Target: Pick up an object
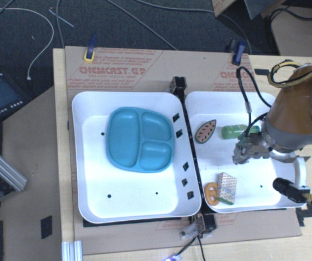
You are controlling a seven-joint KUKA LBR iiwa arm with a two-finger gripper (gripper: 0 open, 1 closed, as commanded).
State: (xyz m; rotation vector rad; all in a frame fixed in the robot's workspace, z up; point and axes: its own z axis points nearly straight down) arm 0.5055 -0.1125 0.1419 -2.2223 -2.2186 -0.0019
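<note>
In the right bin (254, 200) lie a green object (232, 131), a brown oval cookie-like piece (205, 131), a small patterned box (227, 188) and an orange pretzel-shaped piece (211, 193). My gripper (244, 153) hangs low over the middle of this bin, just below the green object and above right of the box. Nothing shows between its fingers. The arm's orange band (294, 113) rises behind it at the right.
The left bin (90, 189) holds a blue divided plate (140, 139). A black divider with clips (185, 145) runs between the bins. Cables (245, 91) trail over the right bin's back edge. Cardboard lies under both bins.
</note>
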